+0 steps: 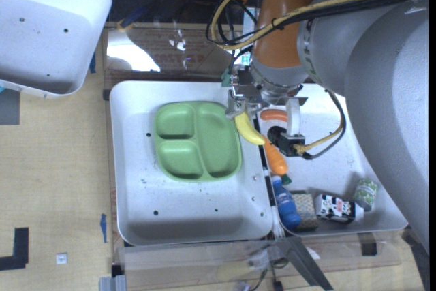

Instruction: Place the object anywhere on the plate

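Note:
A green divided plate (pixel 197 140) lies in the left white bin (pixel 136 201). My gripper (pixel 238 108) hangs over the plate's right edge, close to the wall between the two bins. A yellow banana (pixel 248 131) dangles from its fingers, gripped at its upper end. The lower end of the banana points down and right toward the divider. The orange-banded wrist (pixel 283 17) looms above and hides part of the right bin.
The right bin (pixel 340 153) holds an orange carrot (pixel 275 158), a red-orange item (pixel 274 115), a blue bottle (pixel 287 204), a black-and-white pack (pixel 338 208) and a small green can (pixel 366 193). A black cable (pixel 320 140) loops beside the gripper.

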